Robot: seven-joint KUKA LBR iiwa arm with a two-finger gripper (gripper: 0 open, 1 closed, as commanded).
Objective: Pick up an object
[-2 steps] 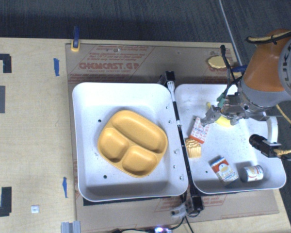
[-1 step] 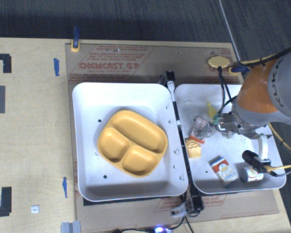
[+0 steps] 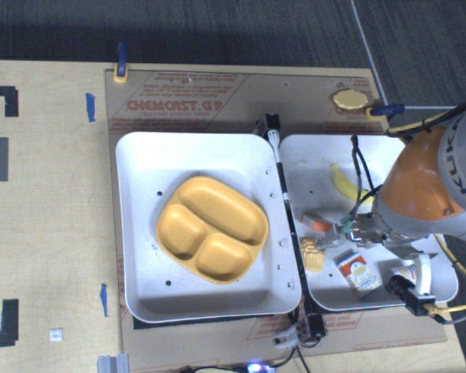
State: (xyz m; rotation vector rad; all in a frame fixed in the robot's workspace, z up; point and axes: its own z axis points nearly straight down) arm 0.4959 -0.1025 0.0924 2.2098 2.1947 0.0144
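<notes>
On the cardboard sheet (image 3: 186,92) under the bins you can read red print, roughly "CHEMCAST GP"; the finer red lines around it are too small to make out. At the right edge, the grey arm (image 3: 423,185) carries dark letters, "KU", cut off by the frame. In the right bin (image 3: 311,158), a small carton (image 3: 357,273) lies flat near the front with a red, white and blue label whose wording you cannot read. The tool (image 3: 351,233) sits low in that bin, just above the carton and just right of an orange-red piece (image 3: 320,225), but the wrist covers it, so you cannot tell whether it is released or clenched, and nothing shows as grasped. A tan block (image 3: 312,255) rests against the bin's left wall, and a yellow curved piece (image 3: 342,182), partly crossed by a black cable, lies toward the back. The left bin (image 3: 140,154) holds a yellow sectioned tray (image 3: 211,228), which looks turned bottom up. The desk (image 3: 46,208) is pale wood with dark markings.
</notes>
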